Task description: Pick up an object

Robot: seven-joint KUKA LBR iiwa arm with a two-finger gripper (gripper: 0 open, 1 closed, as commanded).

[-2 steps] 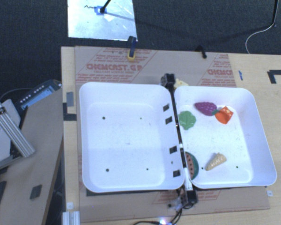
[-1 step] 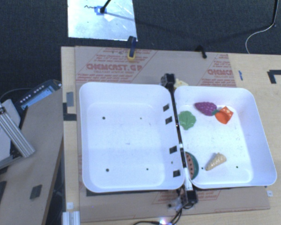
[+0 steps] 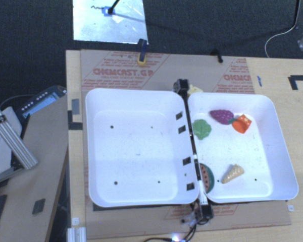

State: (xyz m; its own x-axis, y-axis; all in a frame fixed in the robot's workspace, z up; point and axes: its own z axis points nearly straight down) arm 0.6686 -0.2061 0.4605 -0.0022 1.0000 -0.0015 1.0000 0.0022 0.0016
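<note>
Surveying the bench from above, I find two white bins side by side: the left bin [image 3: 136, 150] bare of objects, the right bin [image 3: 272, 150] carrying all five candidates. My arm and gripper are not in the picture, so I cannot tell how the end effector stands, and nothing is in hand. Grapes [image 3: 221, 116] lie near the right bin's far edge, just beside an orange piece [image 3: 241, 123] that touches or nearly touches them. A green piece [image 3: 201, 129] sits close to the left wall of that bin, by the divider. A watermelon slice [image 3: 206, 178] lies against the same wall toward the near left corner, partly tucked under the rim. A tan cone [image 3: 233, 173] rests toward the near edge, well apart from every wall and from the other items. My judgement: the task has not begun, and the step in hand is choosing a target and approaching it. The cone looks the soundest choice, with open floor on all sides for the fingers. I would come straight down, close across its narrow width rather than along its length, and centre on its thicker half so it does not squirt out. The slice and the green piece risk a finger striking the wall; the grapes and orange piece risk a double contact.
</note>
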